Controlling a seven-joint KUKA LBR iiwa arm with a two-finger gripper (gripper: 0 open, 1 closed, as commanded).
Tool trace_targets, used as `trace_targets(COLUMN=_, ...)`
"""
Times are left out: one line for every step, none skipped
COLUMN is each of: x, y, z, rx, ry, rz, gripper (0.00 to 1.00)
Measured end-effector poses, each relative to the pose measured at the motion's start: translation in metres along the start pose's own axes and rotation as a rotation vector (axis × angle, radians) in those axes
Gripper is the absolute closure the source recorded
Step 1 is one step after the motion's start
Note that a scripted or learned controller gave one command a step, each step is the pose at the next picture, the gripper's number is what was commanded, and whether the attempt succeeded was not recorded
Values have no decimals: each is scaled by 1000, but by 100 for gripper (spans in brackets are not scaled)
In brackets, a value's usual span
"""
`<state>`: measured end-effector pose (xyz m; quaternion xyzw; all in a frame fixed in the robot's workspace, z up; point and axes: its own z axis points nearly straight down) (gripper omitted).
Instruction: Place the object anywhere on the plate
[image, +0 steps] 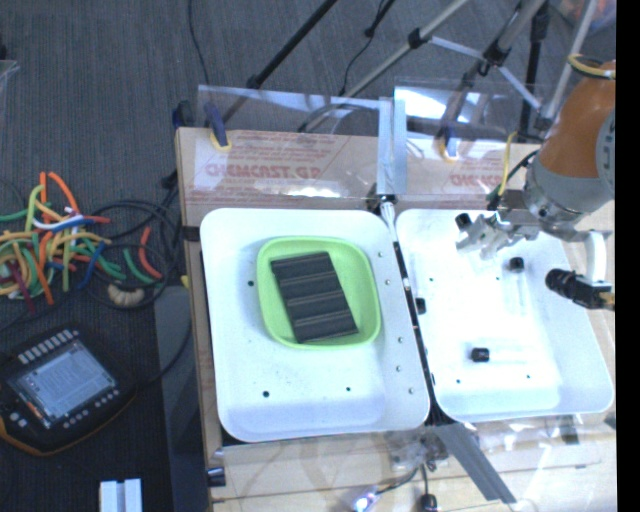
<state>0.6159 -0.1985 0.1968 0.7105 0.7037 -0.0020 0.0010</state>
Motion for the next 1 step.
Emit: trace_targets(x=0, y=0, z=0, rx=0, ry=0, rz=0, gripper=0)
